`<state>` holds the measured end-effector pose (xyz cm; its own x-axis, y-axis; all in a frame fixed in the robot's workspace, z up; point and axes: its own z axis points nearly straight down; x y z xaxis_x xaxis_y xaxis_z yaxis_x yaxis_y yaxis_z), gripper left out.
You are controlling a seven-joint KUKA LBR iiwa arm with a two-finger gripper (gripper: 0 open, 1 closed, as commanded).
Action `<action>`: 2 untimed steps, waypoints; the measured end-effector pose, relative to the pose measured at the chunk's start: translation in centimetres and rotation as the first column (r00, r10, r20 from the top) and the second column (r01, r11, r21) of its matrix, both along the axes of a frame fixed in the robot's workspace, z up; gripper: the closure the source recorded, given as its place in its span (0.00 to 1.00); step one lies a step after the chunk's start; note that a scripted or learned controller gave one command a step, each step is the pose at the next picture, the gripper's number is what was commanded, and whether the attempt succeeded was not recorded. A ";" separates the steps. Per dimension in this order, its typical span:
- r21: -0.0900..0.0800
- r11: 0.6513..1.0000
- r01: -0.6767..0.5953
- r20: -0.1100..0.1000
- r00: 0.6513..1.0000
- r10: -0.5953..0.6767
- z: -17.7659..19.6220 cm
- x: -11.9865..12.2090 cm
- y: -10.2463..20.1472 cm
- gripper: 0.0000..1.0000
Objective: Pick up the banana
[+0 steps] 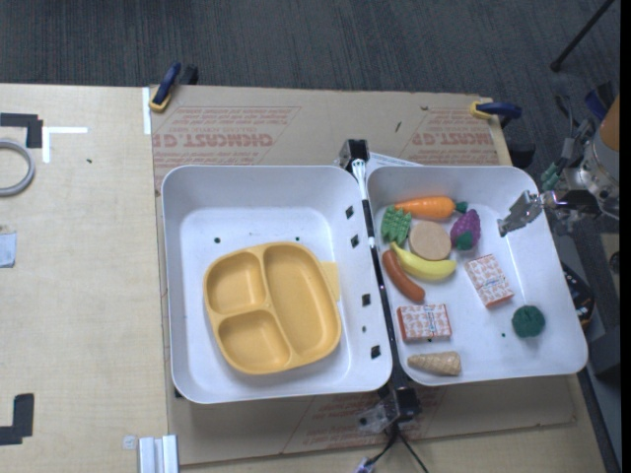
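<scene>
Banana [428, 265]: lying in the right bin [552, 294], left-middle part, curved, partly tucked under a round tan slice [430, 239] that covers its upper edge.
Neighbours: a hot dog [403, 276] sits right against the banana's lower left, so the two kinda blend together; broccoli-looking green piece [395, 226] just above them.
Gripper [520, 214]: at the right bin's upper right edge, well apart from the banana. Just a small grey metal bit pokes in; can't tell if the jaws are open or closed, and nothing visibly held.
Arm [592, 170]: mostly cut off at the right side, only cluttered wrist parts show.
Other stuff in right bin: carrot [425, 206], purple grapes [465, 228], two small boxes [489, 280] with print too small to read, dark green ball [528, 321], a cone-ish tan thing [436, 364] near the front wall.
Left bin [197, 215]: holds a yellow divided tray [271, 306].
</scene>
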<state>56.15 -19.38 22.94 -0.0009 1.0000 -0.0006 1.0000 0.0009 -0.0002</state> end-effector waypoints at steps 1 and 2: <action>0.000 0.997 0.073 -0.001 0.997 -0.073 -3.7 1.3 12.5 0.00; -0.001 1.000 0.025 0.002 1.000 -0.025 -13.6 3.2 9.8 0.00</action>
<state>59.32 -9.61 9.36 0.0244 0.9997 -0.0012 0.9997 -0.0244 0.0018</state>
